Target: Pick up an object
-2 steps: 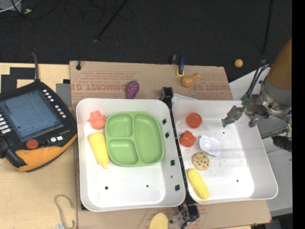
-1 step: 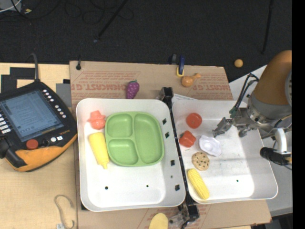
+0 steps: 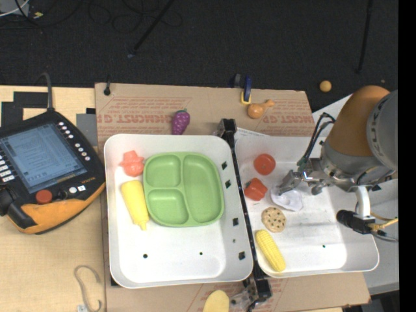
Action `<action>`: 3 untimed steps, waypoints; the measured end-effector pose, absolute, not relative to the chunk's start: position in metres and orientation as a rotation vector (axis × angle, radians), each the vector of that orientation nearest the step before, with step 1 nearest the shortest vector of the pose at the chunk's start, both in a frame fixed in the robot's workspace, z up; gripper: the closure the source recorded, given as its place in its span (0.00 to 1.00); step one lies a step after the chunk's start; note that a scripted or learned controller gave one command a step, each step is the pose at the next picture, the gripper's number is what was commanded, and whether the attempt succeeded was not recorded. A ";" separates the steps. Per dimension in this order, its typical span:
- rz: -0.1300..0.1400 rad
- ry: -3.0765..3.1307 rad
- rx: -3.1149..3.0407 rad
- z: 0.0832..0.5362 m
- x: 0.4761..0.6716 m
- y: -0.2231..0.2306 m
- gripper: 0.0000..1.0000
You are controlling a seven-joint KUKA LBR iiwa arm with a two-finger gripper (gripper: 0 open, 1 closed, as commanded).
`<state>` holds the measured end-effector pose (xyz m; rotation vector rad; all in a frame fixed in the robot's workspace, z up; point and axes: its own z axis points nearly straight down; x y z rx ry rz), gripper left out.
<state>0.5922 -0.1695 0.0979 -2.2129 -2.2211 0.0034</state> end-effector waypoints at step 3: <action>-0.002 -2.222 -2.223 0.144 0.595 -0.169 1.00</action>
